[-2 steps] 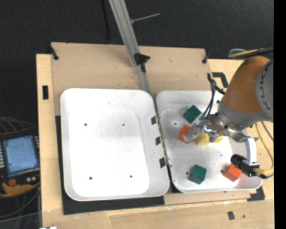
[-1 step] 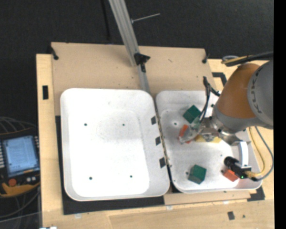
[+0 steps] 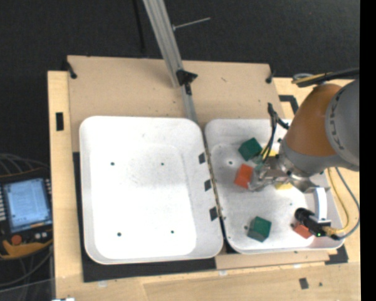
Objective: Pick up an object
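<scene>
Risk: orange block (image 3: 243, 176) tilted against gripper (image 3: 258, 180), touching; may slip or get pushed aside on lift. Gripper state: cannot tell, grip unconfirmed. Arm (image 3: 319, 130) reaching in from right, wrist bent down over right bin (image 3: 276, 243). Green blocks (image 3: 250, 148) (image 3: 259, 228) nearby.

Arm (image 3: 326, 130) cut off at right edge; wrist hides gripper (image 3: 261, 179) fingertips, opening unreadable; orange block (image 3: 242, 176) partly covered by gripper; right bin (image 3: 238, 246) far wall behind arm; pendant (image 3: 22, 209) screen text too small
</scene>
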You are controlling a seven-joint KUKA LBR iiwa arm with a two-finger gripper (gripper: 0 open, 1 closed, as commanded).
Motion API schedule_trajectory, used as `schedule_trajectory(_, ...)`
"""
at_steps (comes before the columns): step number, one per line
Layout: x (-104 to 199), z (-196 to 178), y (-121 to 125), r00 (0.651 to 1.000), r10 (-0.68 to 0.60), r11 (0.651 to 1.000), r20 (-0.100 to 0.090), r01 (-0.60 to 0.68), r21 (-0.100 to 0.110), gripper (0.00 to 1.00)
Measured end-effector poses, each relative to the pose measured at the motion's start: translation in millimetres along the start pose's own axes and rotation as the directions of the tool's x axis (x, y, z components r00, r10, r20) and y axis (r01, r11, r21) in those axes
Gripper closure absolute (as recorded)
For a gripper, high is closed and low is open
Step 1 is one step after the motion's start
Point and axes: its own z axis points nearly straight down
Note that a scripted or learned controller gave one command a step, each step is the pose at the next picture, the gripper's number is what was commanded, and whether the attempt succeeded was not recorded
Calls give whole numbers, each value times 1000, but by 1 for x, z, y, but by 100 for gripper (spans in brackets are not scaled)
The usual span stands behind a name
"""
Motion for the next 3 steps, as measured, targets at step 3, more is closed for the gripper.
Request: schedule_trajectory(3, -3, -130, 9, 1000, -13, 1000, 1, 13, 1, 100)
